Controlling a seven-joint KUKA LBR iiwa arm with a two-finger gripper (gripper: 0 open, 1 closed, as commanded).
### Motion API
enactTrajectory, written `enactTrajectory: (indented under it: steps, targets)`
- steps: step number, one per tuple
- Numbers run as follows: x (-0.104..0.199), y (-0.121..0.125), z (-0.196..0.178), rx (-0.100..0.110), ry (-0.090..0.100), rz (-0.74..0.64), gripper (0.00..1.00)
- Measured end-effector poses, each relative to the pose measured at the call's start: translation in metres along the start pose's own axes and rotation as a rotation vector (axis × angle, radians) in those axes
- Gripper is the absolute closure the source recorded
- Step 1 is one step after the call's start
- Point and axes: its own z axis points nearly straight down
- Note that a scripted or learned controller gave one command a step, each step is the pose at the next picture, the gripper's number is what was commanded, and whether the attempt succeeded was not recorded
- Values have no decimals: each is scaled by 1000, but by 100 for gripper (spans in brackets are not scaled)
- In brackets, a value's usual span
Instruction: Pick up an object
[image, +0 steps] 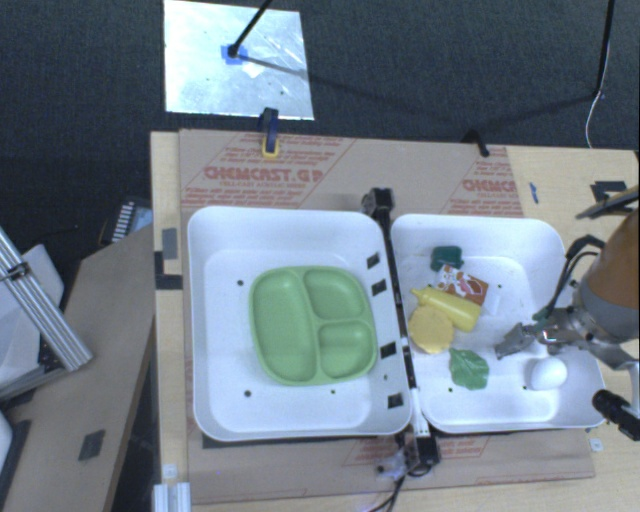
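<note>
Two shallow white bins sit side by side on the bench, meeting along a dark hinged seam in the middle. The left bin (215, 260) holds a green divided plate (312, 325) lying flat near its centre, with bare white floor all round it and the widest open margin along the left and far walls. The right bin (500, 235) carries all the loose objects, bunched toward its left half: a dark green block (446, 257) farthest back, a small red and white packet (466, 285) just near of it, a yellow squeeze bottle (447, 305) lying on its side and touching a round yellow disc (431, 329), and a green leafy piece (468, 369) nearer still, close to the disc but apart from it. A white egg-shaped object (547, 374) lies alone toward the near right corner, with clear floor between it and the leafy piece. The arm enters from the right, and the gripper (515, 341) hangs low over the right bin, just far-left of the white egg and right of the leafy piece; its fingers look spread, with nothing between them. The far right part of this bin's floor is bare, as is the strip along its near wall.
</note>
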Motion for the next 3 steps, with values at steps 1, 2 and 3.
enactTrajectory:
  steps: [1,2,3]
  targets:
    - [0,1,35,-1,-1,0,0]
    - [0,1,23,-6,-4,2,100]
    - [-5,0,-21,-7,-4,1,100]
